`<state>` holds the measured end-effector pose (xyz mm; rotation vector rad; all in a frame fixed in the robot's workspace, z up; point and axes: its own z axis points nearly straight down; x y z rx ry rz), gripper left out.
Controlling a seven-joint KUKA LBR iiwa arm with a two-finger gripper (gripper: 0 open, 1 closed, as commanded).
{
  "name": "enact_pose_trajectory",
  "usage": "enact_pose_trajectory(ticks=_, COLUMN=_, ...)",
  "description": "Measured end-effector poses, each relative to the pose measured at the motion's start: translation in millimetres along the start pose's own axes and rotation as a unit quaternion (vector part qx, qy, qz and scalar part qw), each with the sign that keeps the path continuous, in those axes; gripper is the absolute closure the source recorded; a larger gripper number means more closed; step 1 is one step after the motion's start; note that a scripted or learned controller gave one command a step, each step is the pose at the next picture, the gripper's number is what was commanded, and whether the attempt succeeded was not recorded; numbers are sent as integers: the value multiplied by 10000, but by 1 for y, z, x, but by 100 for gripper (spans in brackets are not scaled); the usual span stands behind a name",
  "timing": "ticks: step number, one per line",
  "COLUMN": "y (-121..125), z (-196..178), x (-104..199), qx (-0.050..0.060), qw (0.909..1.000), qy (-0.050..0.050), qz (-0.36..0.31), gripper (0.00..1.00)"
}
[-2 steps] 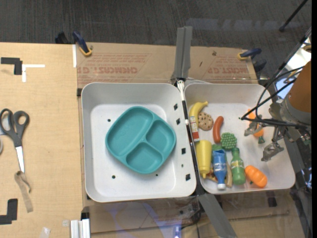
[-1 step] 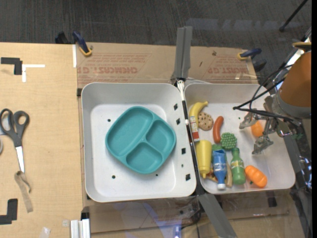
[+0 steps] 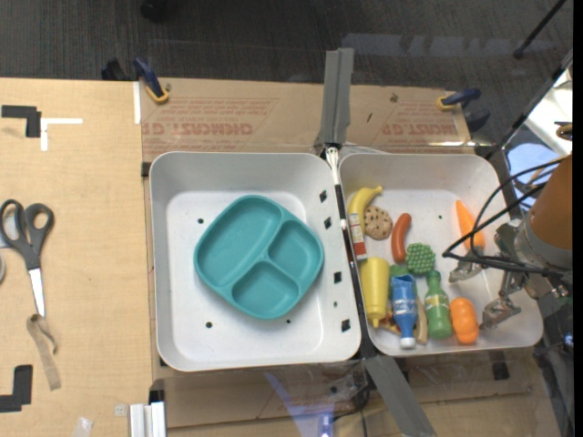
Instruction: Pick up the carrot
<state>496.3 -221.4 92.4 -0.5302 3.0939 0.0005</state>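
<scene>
The carrot (image 3: 465, 222) is a slim orange piece lying near the right bin's far right side, partly crossed by black cables. My gripper (image 3: 484, 291) hangs over the bin's near right corner, a little nearer the front than the carrot and apart from it. Its two metal fingers (image 3: 467, 271) stand spread, open, with nothing between them. A rounder orange toy (image 3: 465, 320) lies just left of the lower finger.
The right bin (image 3: 428, 178) also holds a banana (image 3: 363, 202), cookie (image 3: 376, 221), red sausage (image 3: 401, 237), broccoli (image 3: 420, 258), yellow bottle (image 3: 374, 285), blue bottle (image 3: 404, 306) and green bottle (image 3: 437, 308). A teal divided plate (image 3: 260, 257) sits in the left bin. Scissors (image 3: 27, 239) lie far left.
</scene>
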Motion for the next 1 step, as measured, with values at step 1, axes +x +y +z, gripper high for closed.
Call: enact_pose_trajectory(ticks=1, y=-22, z=-1, x=-66, qx=9, qw=9863, qy=-21, qz=-1649, gripper=0)
